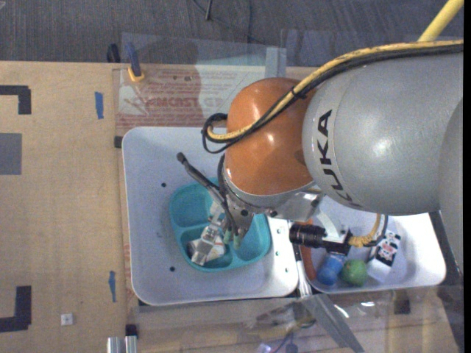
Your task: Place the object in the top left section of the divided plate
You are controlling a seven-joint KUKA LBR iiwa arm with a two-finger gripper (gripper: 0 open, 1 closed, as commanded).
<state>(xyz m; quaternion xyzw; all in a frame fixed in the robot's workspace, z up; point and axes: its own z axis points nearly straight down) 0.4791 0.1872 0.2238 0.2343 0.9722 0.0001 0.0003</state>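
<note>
A teal divided plate [188, 210] lies in the left white bin [151, 197]. My gripper [218, 230] reaches down over the plate's middle, below the orange wrist band [261, 145]. A pale grey-white object [201, 248] sits at the gripper's tip, over the plate's lower section. Whether the gripper holds it is unclear. The plate's upper left section shows bare teal. The arm hides the plate's right part.
The right bin [427, 271] holds a blue item [333, 268], a green ball [355, 272], and a small white, black and red piece [387, 249]. The big grey arm body [383, 123] hangs over both bins. A tan bench surface [59, 197] lies at the left.
</note>
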